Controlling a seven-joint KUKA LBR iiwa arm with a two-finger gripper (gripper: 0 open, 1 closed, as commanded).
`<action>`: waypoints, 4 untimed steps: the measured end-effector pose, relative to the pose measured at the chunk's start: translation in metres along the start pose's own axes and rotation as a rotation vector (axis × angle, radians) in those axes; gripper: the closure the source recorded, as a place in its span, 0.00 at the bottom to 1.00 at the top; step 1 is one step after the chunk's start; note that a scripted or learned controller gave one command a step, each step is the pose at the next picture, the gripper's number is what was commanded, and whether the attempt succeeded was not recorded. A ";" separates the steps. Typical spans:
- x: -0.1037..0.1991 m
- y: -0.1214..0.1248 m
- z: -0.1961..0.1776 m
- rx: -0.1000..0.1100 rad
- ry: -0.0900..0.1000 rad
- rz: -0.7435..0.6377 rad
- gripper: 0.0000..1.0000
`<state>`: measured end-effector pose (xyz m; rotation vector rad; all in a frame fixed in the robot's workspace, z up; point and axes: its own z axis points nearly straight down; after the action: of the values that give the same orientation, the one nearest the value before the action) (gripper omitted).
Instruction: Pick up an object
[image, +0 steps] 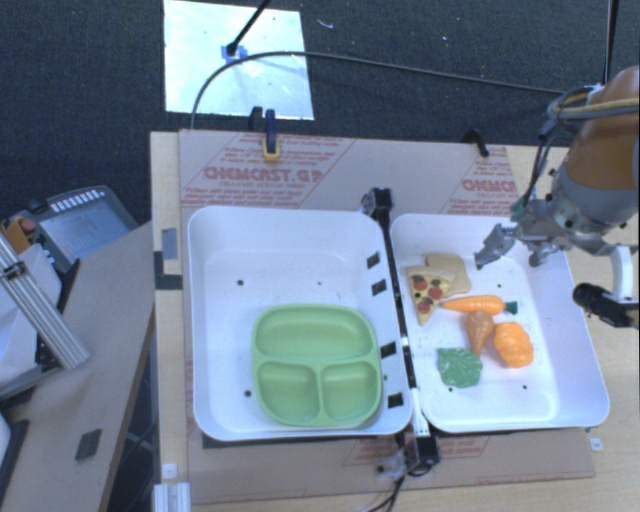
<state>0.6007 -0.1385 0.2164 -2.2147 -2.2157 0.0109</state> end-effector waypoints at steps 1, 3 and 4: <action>0.000 0.002 -0.008 -0.012 -0.002 -0.002 0.00; 0.010 0.011 0.090 -0.012 -0.001 -0.005 0.00; 0.011 0.015 0.127 -0.016 0.003 -0.003 0.00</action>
<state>0.6144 -0.1268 0.0890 -2.2181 -2.2253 -0.0097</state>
